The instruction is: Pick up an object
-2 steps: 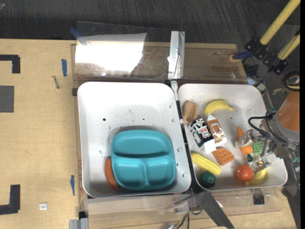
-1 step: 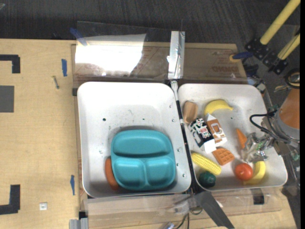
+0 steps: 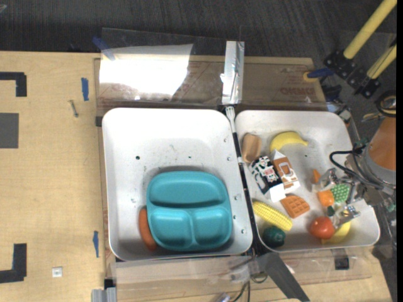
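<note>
Light is even and fairly bright across the frame, falling from above. The strongest glare sits on the clear plastic sheet [image 3: 148, 74] at upper centre, washed out to near white — a narrower streak shines on the metal strip [image 3: 232, 73] beside it. The left bin [image 3: 119, 168] shows a soft grey shadow along its near wall; the teal tray [image 3: 189, 209] casts a faint one. Focus is moderate, with fine detail soft — the arm [image 3: 384, 146] at the right edge is blurred. The dark floor [image 3: 189, 5] along the top stays dim.
</note>
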Robot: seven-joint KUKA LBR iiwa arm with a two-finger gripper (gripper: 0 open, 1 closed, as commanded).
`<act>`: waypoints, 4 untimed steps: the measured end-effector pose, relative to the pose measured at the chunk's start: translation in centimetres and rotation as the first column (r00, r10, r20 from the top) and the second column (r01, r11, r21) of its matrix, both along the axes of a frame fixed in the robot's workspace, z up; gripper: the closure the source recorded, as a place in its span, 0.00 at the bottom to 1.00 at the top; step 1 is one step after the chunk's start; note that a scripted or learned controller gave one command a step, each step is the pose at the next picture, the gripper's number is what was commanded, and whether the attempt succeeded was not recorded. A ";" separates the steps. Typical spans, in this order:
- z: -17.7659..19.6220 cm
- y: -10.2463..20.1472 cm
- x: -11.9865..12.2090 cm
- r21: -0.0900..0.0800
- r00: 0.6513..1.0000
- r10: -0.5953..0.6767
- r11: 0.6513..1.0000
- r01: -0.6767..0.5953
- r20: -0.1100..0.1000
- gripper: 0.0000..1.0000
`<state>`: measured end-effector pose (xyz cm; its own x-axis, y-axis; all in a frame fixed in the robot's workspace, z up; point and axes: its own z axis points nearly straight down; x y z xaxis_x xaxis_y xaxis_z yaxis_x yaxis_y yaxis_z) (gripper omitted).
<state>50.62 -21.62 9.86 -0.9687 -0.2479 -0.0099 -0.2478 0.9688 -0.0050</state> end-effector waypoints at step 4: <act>-1.1 0.8 -0.5 0.001 0.997 -0.083 0.997 0.083 -0.006 0.00</act>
<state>50.08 -20.84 8.76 -0.9860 -0.1665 -0.0048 -0.1665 0.9860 -0.0023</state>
